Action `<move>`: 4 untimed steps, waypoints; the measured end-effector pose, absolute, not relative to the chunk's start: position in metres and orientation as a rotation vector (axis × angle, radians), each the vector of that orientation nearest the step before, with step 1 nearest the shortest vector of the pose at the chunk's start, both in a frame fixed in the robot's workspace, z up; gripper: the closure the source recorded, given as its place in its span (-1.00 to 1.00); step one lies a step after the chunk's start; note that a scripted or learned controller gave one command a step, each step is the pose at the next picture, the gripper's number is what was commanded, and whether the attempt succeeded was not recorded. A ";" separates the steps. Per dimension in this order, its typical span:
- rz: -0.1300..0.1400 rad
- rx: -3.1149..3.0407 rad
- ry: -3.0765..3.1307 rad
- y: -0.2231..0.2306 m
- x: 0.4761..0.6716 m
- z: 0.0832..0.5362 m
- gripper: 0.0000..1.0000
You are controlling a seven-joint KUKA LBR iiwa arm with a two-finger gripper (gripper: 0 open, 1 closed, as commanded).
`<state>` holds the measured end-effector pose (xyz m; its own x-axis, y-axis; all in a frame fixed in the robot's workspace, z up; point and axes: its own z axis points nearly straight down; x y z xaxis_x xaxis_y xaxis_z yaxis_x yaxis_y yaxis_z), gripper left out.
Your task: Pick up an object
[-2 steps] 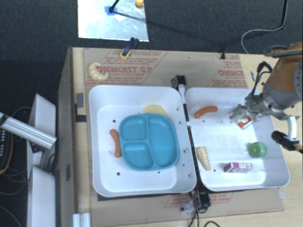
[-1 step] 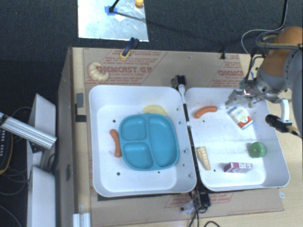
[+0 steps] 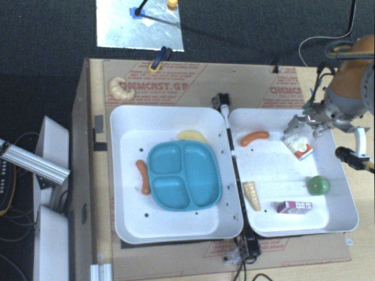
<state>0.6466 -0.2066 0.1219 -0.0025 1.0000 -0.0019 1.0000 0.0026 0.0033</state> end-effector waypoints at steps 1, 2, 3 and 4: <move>0.000 2.218 2.221 -0.207 0.624 0.122 -1.00; 0.003 2.214 2.221 -0.207 0.625 0.133 1.00; 0.003 2.214 2.221 -0.207 0.625 0.133 -1.00; 0.001 2.219 2.222 -0.206 0.608 0.118 -1.00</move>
<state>0.6080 -0.2064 0.1182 -0.0013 1.0000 -0.0007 1.0000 0.0013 0.0012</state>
